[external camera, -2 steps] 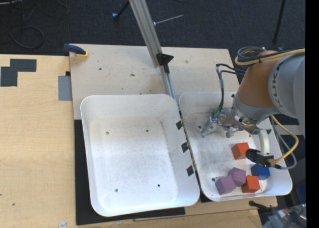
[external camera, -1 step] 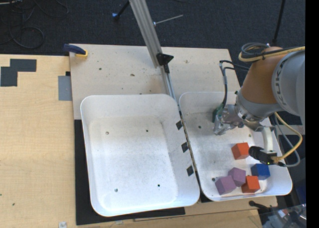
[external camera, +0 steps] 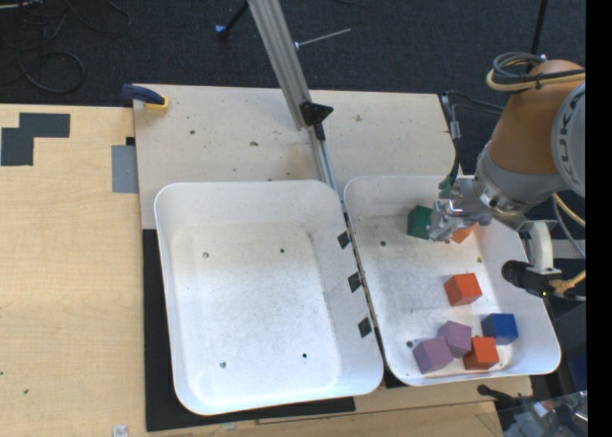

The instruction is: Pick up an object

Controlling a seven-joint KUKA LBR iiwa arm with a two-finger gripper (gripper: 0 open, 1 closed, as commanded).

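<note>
Two white bins sit side by side across the lower middle of the frame. In the right bin (external camera: 382, 277), an orange cube (external camera: 463, 289) lies alone at centre right; below it, toward the lower right corner, a blue cube (external camera: 500, 327), two purple blocks (external camera: 444, 346) and another orange block (external camera: 482, 353) crowd together, touching. The left bin (external camera: 191, 206) holds only dark specks. A slanted aluminium bar (external camera: 280, 43) runs from the top centre down to the divide between the bins. The gripper (external camera: 448, 225) hangs in the right bin's upper part, just beside a green block (external camera: 419, 222) on its left, with a sliver of orange at its right; how far it is open cannot be told.
</note>
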